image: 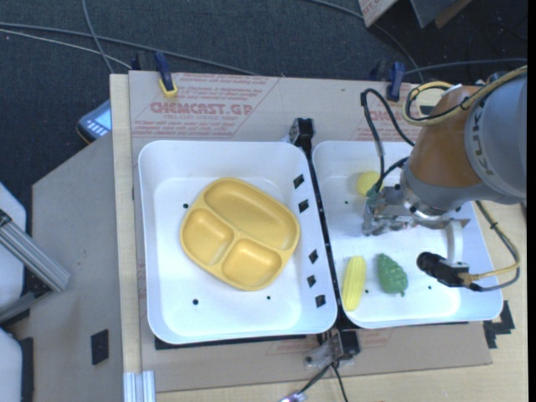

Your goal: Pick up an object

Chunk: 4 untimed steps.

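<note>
The gripper (381,216) is hanging over the right bin (481,308), up in its back half, and honestly I can't tell what state it's in from here, the wrist and cables clutter it too much. Nothing visibly in it, as far as I can see.

Three candidates in that bin. A small yellow thing (367,182) sits just beside the gripper on the far side, partly tucked behind it, so hard to say what it is. The corn (354,281) lies nearer the front edge, hugging the divider, long axis running front to back. The green piece (390,274) is just right of the corn, lumpy, no real long axis.

My guess is the corn or the green piece is the easier grab: both lie toward the front from the gripper, out in the open. For the corn it'd want to close across the narrow width.
</note>
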Each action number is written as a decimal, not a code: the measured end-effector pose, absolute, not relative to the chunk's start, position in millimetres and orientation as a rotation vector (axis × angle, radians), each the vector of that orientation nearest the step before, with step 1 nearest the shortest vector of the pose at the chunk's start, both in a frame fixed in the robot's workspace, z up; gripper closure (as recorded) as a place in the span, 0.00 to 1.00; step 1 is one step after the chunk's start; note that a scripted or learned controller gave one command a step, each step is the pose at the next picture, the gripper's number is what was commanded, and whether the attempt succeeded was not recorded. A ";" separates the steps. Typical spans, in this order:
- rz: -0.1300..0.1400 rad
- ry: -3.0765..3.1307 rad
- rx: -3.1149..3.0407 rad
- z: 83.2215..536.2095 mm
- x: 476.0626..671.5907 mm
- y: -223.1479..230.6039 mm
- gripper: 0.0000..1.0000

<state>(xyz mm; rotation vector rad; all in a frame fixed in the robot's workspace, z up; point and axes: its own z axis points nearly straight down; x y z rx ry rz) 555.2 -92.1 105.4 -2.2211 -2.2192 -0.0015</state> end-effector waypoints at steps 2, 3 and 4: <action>-0.008 -2.227 -2.224 217.0 557.7 -97.1 1.00; -0.007 -2.228 -2.224 271.5 559.2 -97.1 1.00; -0.004 -2.229 -2.214 272.8 564.3 -40.8 1.00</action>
